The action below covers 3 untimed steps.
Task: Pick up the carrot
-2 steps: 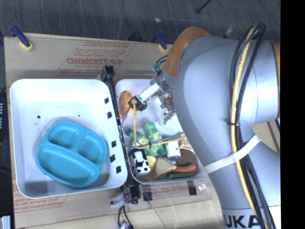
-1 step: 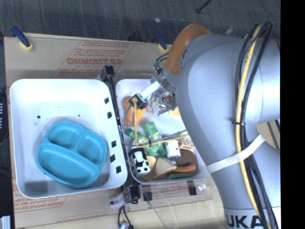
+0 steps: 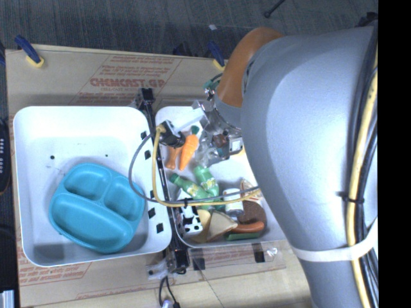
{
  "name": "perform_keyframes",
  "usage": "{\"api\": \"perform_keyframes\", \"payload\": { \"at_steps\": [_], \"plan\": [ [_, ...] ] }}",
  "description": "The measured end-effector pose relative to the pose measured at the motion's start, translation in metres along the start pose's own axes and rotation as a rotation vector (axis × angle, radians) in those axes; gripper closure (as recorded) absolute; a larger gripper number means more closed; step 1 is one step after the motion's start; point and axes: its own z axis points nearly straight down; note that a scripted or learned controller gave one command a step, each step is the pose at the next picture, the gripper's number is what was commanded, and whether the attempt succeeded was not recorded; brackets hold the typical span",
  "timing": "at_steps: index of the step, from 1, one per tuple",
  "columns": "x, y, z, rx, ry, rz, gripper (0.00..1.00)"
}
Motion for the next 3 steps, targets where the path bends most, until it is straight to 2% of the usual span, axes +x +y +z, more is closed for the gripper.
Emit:
{"api": "perform_keyframes", "payload": {
  "at_steps": [1,2,3],
  "plan": [
    [-0.008,-0.085,-0.001,0.004,-0.005,-0.210,1.00],
    [-0.064,-0.123,0.005,-0.001,-0.006,-0.007,1.00],
    [-0.078,-0.128,0.005,0.003,-0.005,-0.247,1.00]
  ]
}}
